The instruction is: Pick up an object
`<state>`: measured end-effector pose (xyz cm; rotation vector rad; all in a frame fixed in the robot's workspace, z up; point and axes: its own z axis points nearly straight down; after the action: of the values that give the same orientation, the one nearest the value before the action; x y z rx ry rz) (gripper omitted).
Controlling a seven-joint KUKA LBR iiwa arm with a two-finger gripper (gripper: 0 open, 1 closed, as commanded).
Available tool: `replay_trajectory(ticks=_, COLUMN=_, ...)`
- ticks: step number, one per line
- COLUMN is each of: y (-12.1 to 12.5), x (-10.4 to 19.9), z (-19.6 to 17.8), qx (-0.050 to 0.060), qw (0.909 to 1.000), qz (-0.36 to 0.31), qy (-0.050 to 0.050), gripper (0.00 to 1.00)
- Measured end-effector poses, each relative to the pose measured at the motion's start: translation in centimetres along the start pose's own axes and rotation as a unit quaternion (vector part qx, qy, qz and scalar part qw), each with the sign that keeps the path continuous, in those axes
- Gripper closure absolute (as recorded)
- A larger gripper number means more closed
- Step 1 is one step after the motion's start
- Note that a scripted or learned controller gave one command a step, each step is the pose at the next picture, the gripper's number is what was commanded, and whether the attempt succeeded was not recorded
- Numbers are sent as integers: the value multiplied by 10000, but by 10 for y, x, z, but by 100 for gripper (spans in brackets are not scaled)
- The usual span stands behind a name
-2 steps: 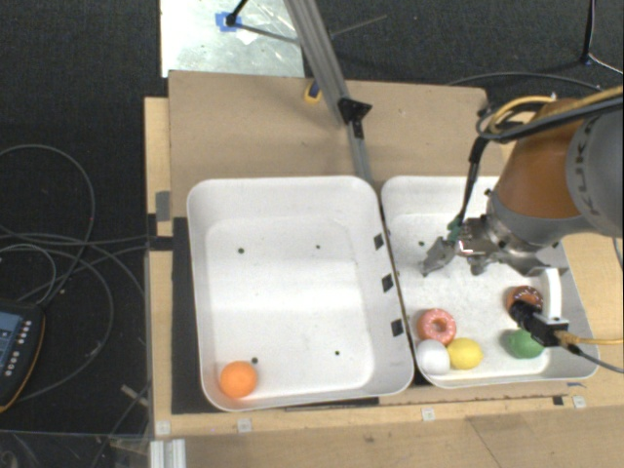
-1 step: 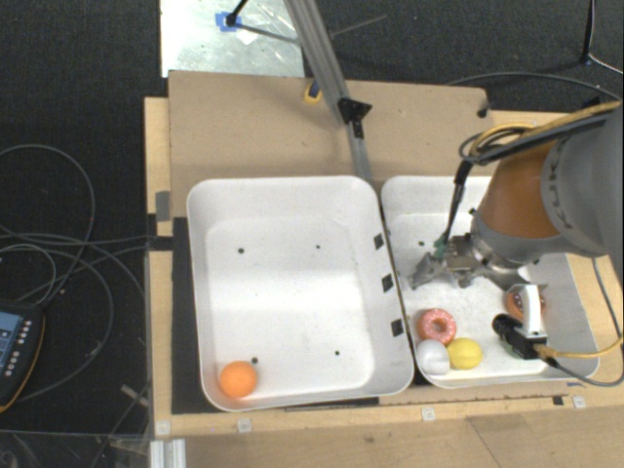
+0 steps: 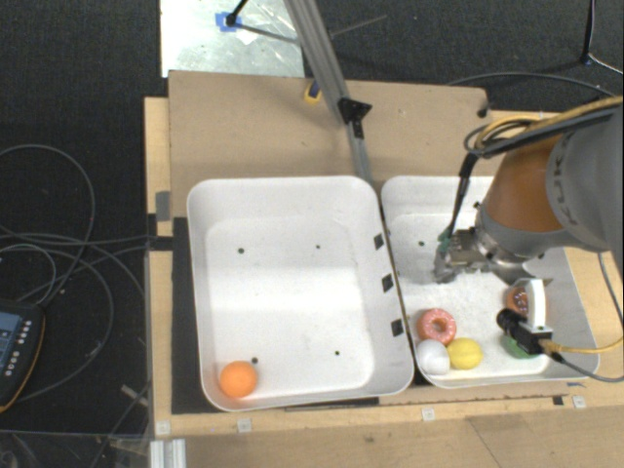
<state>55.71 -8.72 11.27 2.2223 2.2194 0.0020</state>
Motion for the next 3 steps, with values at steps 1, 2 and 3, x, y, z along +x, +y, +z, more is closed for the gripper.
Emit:
replay_trajectory(ticks=1, y=3, x=-1, z=-65, qx=-33, qw=10000, qz=-29, qy=-7, gripper=100)
replay_trajectory(ticks=2, y=5, x=-1, z=-119, qx=-32, qw=10000, qz=-35, qy=-7, gripper=100)
replay_trajectory(ticks=3, y=31, x=38, z=-116, qx=-11, qw=10000, qz=-54, qy=6, gripper=100)
